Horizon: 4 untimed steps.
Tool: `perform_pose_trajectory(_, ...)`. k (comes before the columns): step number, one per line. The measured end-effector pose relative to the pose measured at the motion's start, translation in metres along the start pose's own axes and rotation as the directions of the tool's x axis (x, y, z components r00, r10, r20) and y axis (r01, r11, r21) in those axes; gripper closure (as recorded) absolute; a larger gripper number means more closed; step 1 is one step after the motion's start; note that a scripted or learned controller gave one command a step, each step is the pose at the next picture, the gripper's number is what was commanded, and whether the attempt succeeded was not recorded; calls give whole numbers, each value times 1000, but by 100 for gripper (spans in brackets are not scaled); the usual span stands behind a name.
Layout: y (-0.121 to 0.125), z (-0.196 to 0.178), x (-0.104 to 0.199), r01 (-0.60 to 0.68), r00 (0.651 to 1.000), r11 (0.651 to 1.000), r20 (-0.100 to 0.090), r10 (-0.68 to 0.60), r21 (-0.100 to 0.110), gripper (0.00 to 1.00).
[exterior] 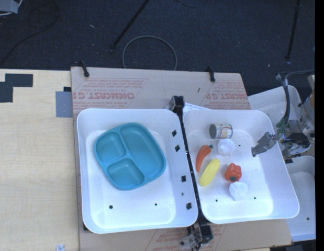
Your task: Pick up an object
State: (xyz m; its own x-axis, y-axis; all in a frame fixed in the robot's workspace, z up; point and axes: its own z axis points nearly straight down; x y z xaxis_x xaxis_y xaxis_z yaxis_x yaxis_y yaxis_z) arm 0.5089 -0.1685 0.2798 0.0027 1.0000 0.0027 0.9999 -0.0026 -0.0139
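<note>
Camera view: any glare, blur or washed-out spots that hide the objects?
Camera view: even light, soft shadows; the white bins are bright, so the white lumps nearly wash out against them; the gripper at the right bin's edge is soft and small; the blue tray, corn and carrot read clearly.

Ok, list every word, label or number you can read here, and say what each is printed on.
"CHEMCRZT, G" is my best reading, upside down in red, twice on the cardboard sheet behind the bins; the letters are blurred, so the spelling is unsure.
More red print at the cardboard's front edge: too cropped to read.
Can label: too small to read.
</note>
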Motion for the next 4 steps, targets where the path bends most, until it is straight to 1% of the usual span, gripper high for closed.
perform_pose_trajectory(1,2,-6,0,3,1000,1000,2,-3,-11,0)
perform_pose_trajectory(2,12,49,0,3,1000,1000,1,-3,-7,0)
perform_pose_trajectory(3,6,97,-5,2,1000,1000,0,-2,-6,0)
perform_pose_trajectory(4,8,161,-5,2,1000,1000,0,-2,-6,0)
